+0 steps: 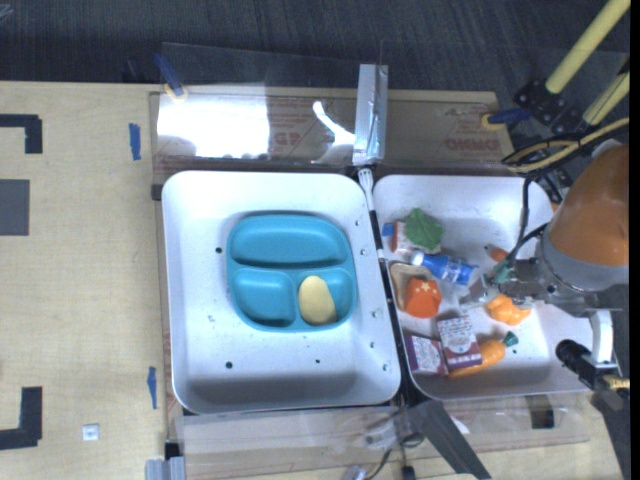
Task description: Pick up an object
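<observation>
My gripper [503, 286] hangs over the right part of the right bin [455, 196], coming in from the right under the orange band of the arm [598, 218]. Directly beneath it lies a small orange object [509, 312], partly covered by the gripper; whether they touch I cannot tell. Nearby in the same bin are a blue bottle [447, 268], a red-orange round item [422, 297], a green leafy item [424, 230], a carrot-like piece [480, 354] and a purple packet [455, 332].
The left bin [190, 298] bears a blue divided plate [290, 266] with a yellow oval object [317, 299] in its lower right compartment. Black cables [545, 158] and a yellow pole [597, 30] stand at the back right. A clear divider [368, 118] rises behind the bins.
</observation>
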You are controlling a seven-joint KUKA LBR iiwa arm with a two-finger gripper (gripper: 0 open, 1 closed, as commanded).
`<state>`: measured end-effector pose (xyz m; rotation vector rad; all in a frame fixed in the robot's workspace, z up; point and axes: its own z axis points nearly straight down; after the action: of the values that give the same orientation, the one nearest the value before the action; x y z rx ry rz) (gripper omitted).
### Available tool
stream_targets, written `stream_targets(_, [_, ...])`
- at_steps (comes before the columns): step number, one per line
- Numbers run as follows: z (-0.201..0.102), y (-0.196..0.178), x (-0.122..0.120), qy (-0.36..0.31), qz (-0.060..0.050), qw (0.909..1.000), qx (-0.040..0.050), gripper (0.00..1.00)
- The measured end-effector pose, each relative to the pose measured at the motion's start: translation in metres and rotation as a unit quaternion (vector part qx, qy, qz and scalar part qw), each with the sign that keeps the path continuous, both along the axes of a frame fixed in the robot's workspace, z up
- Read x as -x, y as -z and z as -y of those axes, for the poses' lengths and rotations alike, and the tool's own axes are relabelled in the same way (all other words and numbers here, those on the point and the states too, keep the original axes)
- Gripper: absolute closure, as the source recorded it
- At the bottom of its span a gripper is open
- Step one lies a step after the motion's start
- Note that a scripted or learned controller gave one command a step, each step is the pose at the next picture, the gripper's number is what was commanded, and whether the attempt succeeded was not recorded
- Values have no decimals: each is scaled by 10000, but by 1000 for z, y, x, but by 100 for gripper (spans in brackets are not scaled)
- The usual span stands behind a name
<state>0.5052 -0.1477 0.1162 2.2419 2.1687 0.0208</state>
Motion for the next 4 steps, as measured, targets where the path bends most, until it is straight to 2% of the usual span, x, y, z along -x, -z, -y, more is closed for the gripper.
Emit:
stream_targets(1, [16, 10, -51, 373, 89, 9993, 26, 0])
stream_targets(2, [29, 28, -64, 12, -80, 10000, -16, 0])
stream_targets(3, [58, -8, -77, 1127, -106, 9936, -62, 0])
stream_targets(4, [54, 27, -113, 854, -85, 9962, -120, 0])
